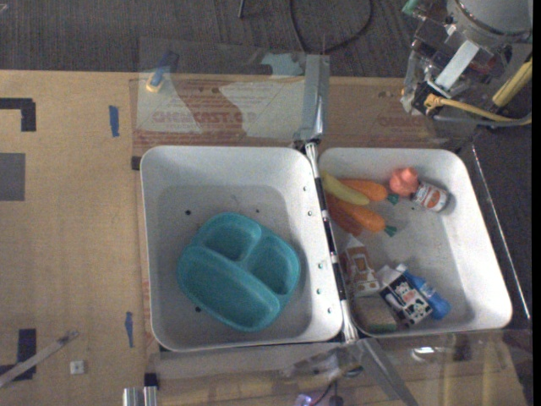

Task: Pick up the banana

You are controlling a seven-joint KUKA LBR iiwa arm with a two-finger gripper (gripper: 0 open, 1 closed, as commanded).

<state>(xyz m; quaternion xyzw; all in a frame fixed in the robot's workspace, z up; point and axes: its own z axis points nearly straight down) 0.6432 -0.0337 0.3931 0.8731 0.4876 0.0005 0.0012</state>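
Surface (68, 227): tan cardboard-coloured top with black square marks at its left edge and short strips of blue tape (113, 121). Dark carpet floor (127, 11) runs behind it, with a black cable loop (331, 7) lying on it. A clear plastic sheet (220, 100) lies on the surface behind the bins.

2 white bins sit side by side, rims touching at the centre. Left bin (161, 176): 1 teal divided plate (239, 270), lying right of the bin's middle.

Right bin (482, 252): banana (344, 189), yellow, at the bin's upper-left corner, just beside the shared rim, lying at a slant. 2 orange carrots: upper carrot (367, 190) touching the banana's right side, lower carrot (362, 218) just below it. A small bottle with an orange-pink cap (418, 189) lies to the right of the carrots. Near the front of the bin: a small printed carton (361, 271), a dark packet (377, 309) and a blue and white carton (412, 296).

Gripper (439, 74): at the upper right, above and behind the right bin's far rim, over the surface. Cannot tell from this view whether the fingers are apart or together. The banana lies well apart from the gripper, down and to its left, inside the bin.
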